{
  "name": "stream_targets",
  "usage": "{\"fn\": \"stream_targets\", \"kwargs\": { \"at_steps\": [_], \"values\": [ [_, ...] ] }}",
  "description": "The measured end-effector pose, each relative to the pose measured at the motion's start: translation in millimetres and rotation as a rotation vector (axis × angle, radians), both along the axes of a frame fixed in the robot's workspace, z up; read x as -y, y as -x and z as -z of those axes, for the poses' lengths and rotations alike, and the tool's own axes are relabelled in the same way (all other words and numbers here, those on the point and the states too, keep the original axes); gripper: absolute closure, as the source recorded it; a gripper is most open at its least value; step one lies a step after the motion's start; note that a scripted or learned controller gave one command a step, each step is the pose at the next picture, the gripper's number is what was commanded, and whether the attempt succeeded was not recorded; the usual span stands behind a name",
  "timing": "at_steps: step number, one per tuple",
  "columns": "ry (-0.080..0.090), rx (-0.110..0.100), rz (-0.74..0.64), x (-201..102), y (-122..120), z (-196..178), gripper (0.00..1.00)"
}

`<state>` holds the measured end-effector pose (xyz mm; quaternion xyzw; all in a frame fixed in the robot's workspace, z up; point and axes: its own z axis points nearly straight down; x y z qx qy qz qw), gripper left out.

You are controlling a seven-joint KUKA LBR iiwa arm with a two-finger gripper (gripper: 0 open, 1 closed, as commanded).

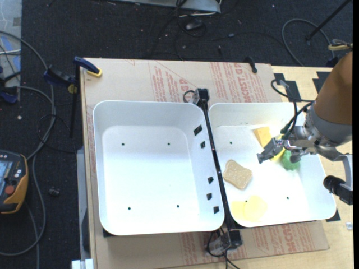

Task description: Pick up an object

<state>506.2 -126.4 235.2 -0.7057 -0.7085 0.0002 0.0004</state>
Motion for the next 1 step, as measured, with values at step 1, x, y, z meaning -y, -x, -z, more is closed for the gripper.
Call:
{"fn": "stream_targets", "kwargs": {
  "at_steps": [1],
  "values": [
    [-0.001, 0.001, -0.004, -69.4, -49.5, -9.5, 0.00]
  ]
}}
